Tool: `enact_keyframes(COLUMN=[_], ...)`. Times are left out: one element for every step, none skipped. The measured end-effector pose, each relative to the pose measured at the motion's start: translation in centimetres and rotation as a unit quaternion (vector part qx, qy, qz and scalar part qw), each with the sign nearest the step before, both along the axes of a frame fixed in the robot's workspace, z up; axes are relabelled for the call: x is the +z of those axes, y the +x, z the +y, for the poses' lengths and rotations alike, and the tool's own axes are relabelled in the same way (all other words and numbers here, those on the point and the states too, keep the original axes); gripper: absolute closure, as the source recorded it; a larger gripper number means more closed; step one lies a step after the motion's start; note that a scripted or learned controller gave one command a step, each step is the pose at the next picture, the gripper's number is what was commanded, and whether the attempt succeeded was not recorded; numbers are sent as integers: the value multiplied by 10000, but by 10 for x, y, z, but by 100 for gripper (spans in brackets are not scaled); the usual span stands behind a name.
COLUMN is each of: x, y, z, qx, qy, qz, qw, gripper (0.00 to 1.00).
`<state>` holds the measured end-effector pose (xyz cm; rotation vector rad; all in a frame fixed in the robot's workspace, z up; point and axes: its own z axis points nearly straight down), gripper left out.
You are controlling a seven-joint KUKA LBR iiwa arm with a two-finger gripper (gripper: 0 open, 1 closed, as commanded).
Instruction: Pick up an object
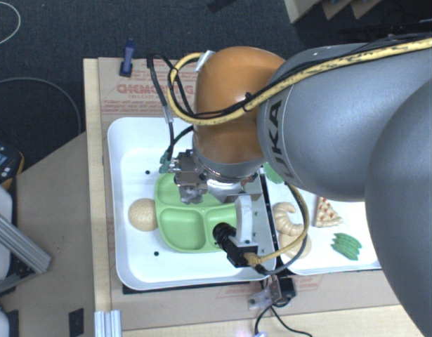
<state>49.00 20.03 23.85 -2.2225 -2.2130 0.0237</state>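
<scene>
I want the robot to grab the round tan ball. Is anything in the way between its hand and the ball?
The arm's wrist hangs over the green divided tray in the left bin. The tan ball lies right beside that tray's left edge, bare on top. Nothing visible lies over it; the gripper's tips are hidden under the wrist.

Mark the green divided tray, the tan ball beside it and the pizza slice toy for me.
green divided tray (pixel 184 228): camera view, floor of its lower-left compartment.
tan ball (pixel 142 215): camera view, middle of its top.
pizza slice toy (pixel 326 213): camera view, centre of the slice.
</scene>
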Motion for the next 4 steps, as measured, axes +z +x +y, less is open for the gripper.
enact_keyframes(x=[-63,-109,-127,-151], y=[96,44,-16,29], z=[-26,-70,-5,-25], qx=[-7,-7,51,32], qy=[18,22,42,84], qz=[-67,-11,-21,1], qw=[10000,10000,10000,10000], gripper=[100,100,100,100])
